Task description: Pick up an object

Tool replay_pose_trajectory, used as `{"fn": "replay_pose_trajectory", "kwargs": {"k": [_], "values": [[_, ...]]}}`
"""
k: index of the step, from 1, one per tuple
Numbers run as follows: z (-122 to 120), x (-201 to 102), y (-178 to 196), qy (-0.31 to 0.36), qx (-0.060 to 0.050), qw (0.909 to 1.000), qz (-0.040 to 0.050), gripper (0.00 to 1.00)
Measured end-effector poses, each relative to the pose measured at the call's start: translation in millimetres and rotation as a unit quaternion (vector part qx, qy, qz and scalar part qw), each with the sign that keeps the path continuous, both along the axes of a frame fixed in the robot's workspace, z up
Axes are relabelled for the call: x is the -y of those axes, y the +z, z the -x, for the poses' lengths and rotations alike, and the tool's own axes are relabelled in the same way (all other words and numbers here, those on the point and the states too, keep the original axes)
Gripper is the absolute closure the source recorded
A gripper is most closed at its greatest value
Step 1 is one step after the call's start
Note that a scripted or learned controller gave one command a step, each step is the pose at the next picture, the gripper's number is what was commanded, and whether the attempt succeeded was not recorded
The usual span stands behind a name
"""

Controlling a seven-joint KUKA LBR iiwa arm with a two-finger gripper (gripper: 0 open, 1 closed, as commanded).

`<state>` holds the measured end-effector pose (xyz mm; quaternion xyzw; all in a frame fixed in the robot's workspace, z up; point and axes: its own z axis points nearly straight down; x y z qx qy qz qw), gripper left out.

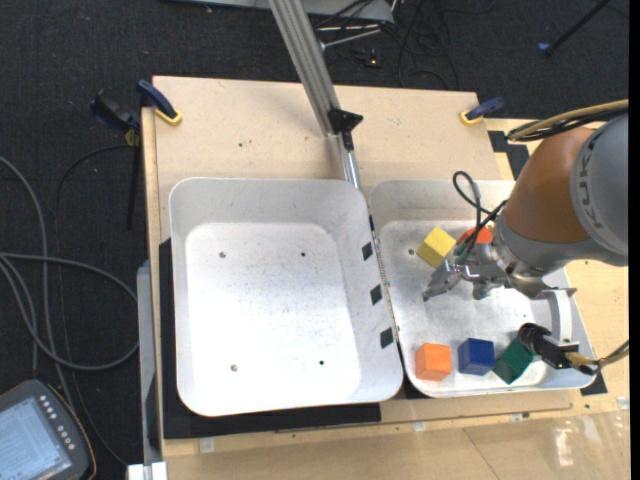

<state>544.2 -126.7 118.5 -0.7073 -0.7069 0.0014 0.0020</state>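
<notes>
In the right bin [400,343] lie a yellow block [436,247], an orange cube [433,361], a blue cube [477,356] and a green block [515,361]. A small orange-red piece [482,235] peeks out by the wrist. My gripper [447,280] hangs over the middle of the right bin, just below the yellow block, with its fingers pointing left. Nothing shows between the fingers. The arm's body hides the bin's right part.
The left bin [265,288] sits beside the right one, their rims meeting at mid-bench. A slanted metal pole [305,53] runs from the top down to the bins' shared edge. Clamps [160,103] hold the board's far corners. A black cable loops above the wrist.
</notes>
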Motion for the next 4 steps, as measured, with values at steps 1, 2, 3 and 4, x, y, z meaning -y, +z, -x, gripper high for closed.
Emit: {"fn": "replay_pose_trajectory", "kwargs": {"k": [1, 2, 3, 4], "values": [[0, 0, -24, 0.0, 0.002, 1.0, 0.0005, 0.0], [-1, 0, -13, 0.0, 0.003, 1.0, 0.0006, 1.0], [2, 2, 30, 0.0, 0.005, 1.0, 0.0011, 1.0], [-7, 10, 85, 0.001, 0.006, 1.0, 0.0015, 1.0]]}}
